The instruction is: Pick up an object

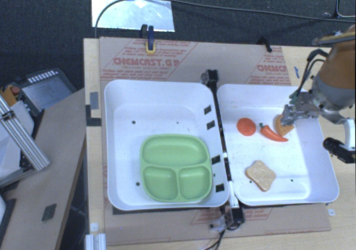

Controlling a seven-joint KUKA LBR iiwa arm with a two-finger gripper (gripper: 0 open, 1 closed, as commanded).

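In the right bin [311, 190] lie a small red-orange tomato-like ball [246, 126], a red chili pepper [273, 133] and a tan slice of bread [261, 175]. A small orange-brown object [285, 127] sits at the pepper's right end, partly hidden by the gripper. My gripper [290, 116] hangs low over that object at the bin's right middle, its fingertips right at it.
The left bin [119, 104] holds a green three-compartment plate [176, 166]. A black divider clamp [217, 132] runs between the bins. The arm's grey body and orange band [339, 70] overhang the right bin's far right edge.
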